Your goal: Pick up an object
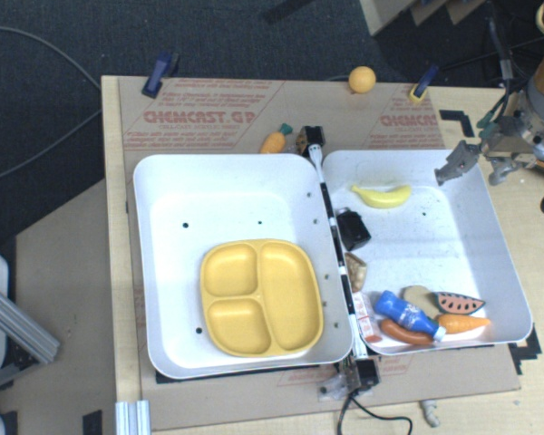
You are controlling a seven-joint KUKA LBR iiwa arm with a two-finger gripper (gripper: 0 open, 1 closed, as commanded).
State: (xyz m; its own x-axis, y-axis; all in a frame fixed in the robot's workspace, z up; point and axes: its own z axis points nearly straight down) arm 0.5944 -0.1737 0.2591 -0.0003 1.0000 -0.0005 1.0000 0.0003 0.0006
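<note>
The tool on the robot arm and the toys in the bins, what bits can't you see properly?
- Tool: the camera view's right edge cuts off the arm, and the tip is too small to read.
- Hot dog: partly under the blue bottle.
- Small packets by the divider: too blurry to name.
- Orange toy behind the left bin: partly hidden by its rim.

The left bin (154,198) offered open floor along its back and left sides; a yellow divided plate (260,295) filled its front centre. In the right bin (490,234), the middle floor lay open between a banana (382,195) at the back and toy foods (426,315) crowding the front. A black block (352,229) stood against the divider.
</note>
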